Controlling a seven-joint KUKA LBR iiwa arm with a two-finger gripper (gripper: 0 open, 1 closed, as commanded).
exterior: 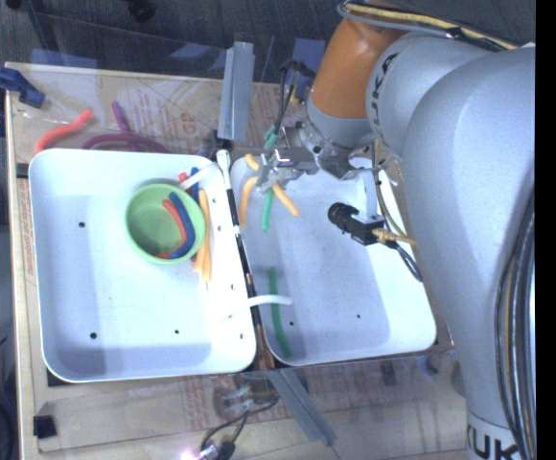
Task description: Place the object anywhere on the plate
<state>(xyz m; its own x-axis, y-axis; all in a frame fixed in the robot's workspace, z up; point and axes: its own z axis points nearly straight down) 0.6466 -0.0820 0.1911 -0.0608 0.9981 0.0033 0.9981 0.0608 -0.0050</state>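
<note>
A green stick [269, 207] hangs tilted at the gripper [276, 172], above the right bin [355, 286] near its far left corner, with orange sticks [246, 199] bunched around it; the stick seems to be the object in hand, though the fingers are too cluttered to read, so whether they are open, closed or truly clamping it cannot be told. The target, a green plate [150, 224], sits in the left bin [115, 324] toward its far right side, already carrying blue and red pieces [174, 220], with more orange sticks [202, 247] lying along its right rim. Another green stick [278, 316] lies along the right bin's left wall. By this showing, the pick looks attempted but unconfirmed; the carry across the dividing walls to the plate and the release are left.
</note>
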